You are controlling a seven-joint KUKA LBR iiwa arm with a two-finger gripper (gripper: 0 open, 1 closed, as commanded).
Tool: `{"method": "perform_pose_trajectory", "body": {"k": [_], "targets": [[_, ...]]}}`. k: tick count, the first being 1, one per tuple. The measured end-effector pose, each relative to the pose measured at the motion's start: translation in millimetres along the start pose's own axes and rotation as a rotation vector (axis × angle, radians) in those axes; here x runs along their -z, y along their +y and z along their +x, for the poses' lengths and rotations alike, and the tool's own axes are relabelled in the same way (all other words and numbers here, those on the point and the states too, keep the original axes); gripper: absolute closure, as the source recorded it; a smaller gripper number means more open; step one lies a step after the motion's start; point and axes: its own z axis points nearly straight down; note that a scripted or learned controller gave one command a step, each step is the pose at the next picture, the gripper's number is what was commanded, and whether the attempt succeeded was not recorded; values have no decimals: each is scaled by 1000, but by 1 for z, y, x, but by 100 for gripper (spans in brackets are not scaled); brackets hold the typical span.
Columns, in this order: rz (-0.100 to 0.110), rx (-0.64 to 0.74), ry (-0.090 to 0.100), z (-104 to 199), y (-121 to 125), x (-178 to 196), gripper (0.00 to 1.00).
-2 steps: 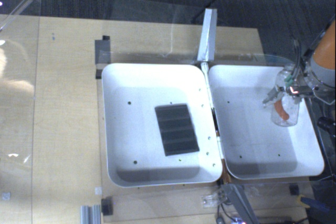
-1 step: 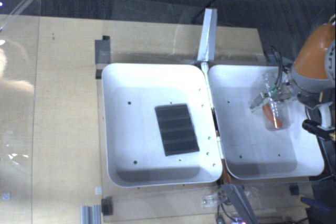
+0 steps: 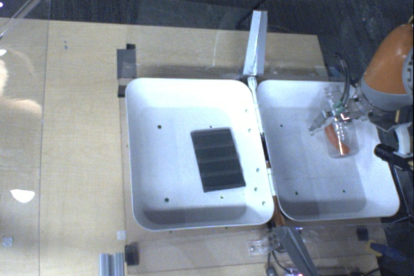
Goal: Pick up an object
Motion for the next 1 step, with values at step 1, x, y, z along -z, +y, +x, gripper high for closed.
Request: {"method": "perform_pose_trajectory", "body": {"k": [1], "targets": [[7, 77, 4, 55, 30, 73, 100]]}}
